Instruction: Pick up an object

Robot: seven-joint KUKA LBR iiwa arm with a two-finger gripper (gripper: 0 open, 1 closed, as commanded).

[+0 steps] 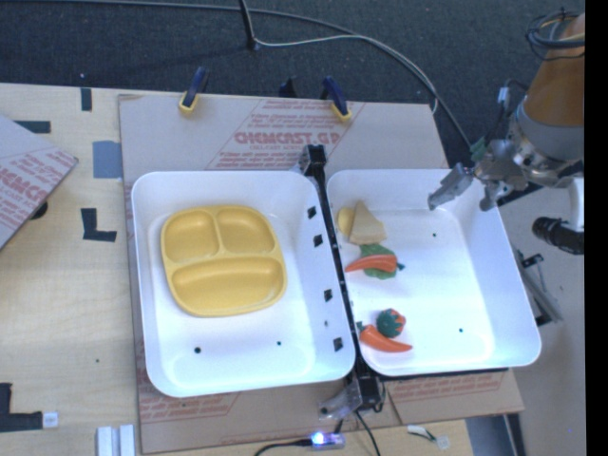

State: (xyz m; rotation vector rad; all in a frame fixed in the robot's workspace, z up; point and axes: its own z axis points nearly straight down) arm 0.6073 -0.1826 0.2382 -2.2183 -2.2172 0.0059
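Single fixed camera above the bench [85, 283], angled down, both white bins [152, 255] in frame

- The arm [556, 93] runs off the right edge, so just its wrist end appears.
- The carrot [384, 344] near the right bin's front has a green-and-red lump [390, 323] touching it (too small to identify).
- The tabletop [57, 283] is cropped at the left and bottom edges.

A pale wooden bench [57, 283] carries a brown cardboard sheet [275, 136] with red lettering; beyond the sheet lies dark blue-grey carpet [123, 27], crossed by a black cable [380, 50]; two blue-and-yellow clamps [193, 91] grip the sheet's far edge
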